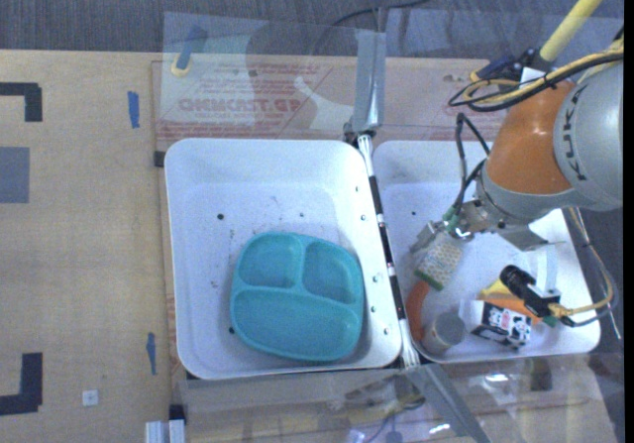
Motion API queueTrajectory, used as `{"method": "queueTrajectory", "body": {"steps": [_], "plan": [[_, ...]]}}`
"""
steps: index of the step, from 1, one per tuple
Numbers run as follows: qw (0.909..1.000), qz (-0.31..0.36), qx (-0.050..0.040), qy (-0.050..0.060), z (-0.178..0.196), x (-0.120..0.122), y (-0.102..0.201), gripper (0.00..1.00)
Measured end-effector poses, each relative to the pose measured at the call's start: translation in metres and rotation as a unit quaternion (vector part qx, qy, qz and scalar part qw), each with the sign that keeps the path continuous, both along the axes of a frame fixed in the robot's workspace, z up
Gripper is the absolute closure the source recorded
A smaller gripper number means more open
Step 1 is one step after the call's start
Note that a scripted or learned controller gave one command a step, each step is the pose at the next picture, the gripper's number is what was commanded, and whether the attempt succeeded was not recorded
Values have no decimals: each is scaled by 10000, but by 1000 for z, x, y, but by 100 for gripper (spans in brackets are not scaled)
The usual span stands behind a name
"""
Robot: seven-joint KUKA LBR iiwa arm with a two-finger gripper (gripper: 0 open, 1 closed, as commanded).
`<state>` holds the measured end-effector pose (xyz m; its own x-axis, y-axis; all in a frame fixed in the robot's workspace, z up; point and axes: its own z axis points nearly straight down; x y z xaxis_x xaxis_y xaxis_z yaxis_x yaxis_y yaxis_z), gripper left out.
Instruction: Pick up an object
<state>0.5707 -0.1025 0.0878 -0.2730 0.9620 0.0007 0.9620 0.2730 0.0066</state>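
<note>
overhead, gripper (443,238) low in right bin (396,173), fingers' state could not be told, speckled sponge (439,258) just beneath, teal divided plate (297,295) lay in left bin (198,173).

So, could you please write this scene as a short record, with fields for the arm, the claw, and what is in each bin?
arm: grey with orange band, reaching in from the right over the right bin
claw: low in the right bin, above the objects
left bin: one teal divided plate, lying flat
right bin: orange-red object by the left wall, grey cup, black-and-white clutter at the near right
grasp: nothing seen between the claw's tips
</note>
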Motion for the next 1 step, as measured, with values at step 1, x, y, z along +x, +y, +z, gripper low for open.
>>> {"method": "queueTrajectory", "body": {"steps": [1], "plan": [[10000, -23, -13, -24, 8, 2, -3, 100]]}}
